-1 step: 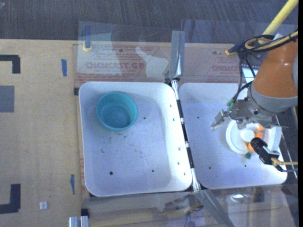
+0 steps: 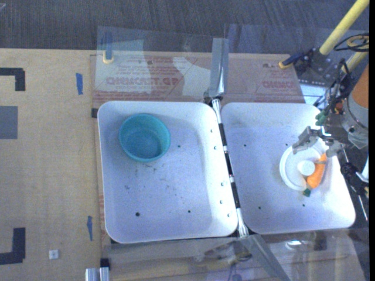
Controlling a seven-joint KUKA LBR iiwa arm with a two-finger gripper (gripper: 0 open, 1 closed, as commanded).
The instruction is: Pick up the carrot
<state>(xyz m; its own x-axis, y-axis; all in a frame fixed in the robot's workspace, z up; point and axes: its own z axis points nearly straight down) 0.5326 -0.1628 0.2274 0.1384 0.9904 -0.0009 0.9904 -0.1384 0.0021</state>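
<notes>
Spread hand (image 2: pixel 317 143) poised above carrot (image 2: pixel 317 174) on white plate (image 2: pixel 291 170) in right bin (image 2: pixel 263 204); best lowered straight, straddling carrot's middle, then closed.

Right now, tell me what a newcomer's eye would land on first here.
The teal bowl stands out in the left bin, toward its far left corner. In the right bin, near the right wall, an orange carrot lies across a small white plate. The tool hangs just above that carrot, reaching in from the right.
</notes>
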